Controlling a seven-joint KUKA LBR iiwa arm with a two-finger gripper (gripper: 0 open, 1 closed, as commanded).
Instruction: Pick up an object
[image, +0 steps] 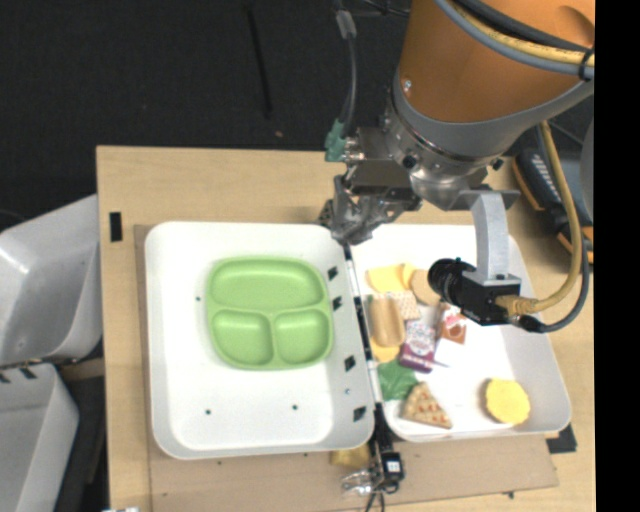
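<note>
Green divided plate (270, 311) lies in the left bin (175, 400). Gripper (350, 228) hangs over the divider's far end; I cannot tell its state. Toy foods fill the right bin (545, 380): bread roll (384, 320), pizza slice (427, 407), yellow disc (507, 400).

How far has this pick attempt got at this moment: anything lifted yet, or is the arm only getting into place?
Done: the gripper has been brought to the far end of the divider between the two bins. In hand: nothing shows between its fingers. Left: the whole pick. The toy foods lie in the right bin, among them a yellow disc, a pizza slice and a purple packet; the green divided plate sits in the left bin.
</note>
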